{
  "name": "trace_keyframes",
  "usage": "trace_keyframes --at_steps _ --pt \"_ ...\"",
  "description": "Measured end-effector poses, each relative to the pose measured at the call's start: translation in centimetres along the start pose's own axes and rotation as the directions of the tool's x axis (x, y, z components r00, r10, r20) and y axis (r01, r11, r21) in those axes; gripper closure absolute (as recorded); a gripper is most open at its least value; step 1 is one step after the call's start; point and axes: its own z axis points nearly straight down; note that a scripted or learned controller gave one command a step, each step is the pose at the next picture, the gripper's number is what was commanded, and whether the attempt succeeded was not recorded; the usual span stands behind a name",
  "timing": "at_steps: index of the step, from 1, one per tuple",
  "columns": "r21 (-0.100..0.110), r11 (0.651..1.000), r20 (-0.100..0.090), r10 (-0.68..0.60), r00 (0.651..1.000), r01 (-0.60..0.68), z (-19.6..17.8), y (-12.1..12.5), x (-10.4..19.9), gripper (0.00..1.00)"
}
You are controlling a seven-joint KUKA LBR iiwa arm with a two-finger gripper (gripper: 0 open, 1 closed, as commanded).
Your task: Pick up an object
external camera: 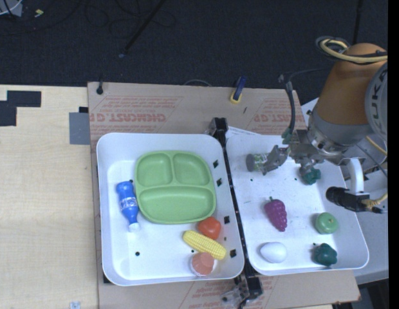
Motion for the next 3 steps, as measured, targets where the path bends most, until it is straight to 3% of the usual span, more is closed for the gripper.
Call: trace_keyframes --at_steps 1,3 --pt "-0.013 1.0 0.001 -0.002 1.0 0.002 -0.7 0.2 0.0 0.0" --pt "-0.007 1.0 0.0 -0.002 1.0 0.002 12.0 0.4 0.9 0.0"
